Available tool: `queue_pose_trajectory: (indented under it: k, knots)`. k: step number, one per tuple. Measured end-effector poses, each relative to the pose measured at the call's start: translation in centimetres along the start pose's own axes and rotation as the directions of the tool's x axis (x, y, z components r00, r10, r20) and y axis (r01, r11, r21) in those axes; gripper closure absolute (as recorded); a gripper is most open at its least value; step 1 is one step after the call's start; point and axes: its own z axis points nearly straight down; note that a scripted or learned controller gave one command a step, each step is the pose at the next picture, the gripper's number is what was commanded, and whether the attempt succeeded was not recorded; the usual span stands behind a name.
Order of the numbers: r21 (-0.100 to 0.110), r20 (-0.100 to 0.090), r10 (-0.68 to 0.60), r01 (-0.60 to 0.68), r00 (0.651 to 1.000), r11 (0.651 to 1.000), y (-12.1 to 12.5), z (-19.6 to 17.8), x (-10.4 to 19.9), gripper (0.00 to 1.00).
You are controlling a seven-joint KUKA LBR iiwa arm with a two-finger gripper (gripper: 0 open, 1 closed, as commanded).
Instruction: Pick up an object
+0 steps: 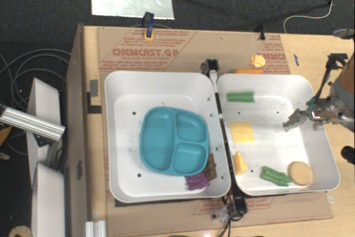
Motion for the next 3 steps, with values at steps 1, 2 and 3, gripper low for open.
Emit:
queue_pose_trajectory:
  k: [1, 2, 3]
  knots:
    - [-0.003, 0.0, -0.004, 0.004, 1.0, 1.0, 2.4, 11.8, 4.3, 0.0]
    - [-0.01, 0.001, -0.009, 0.009, 1.0, 1.0, 15.4, 11.2, 7.7, 0.0]
    - [-0.001, -0.001, -0.004, 0.004, 1.0, 1.0, 13.9, 11.4, 10.4, 0.0]
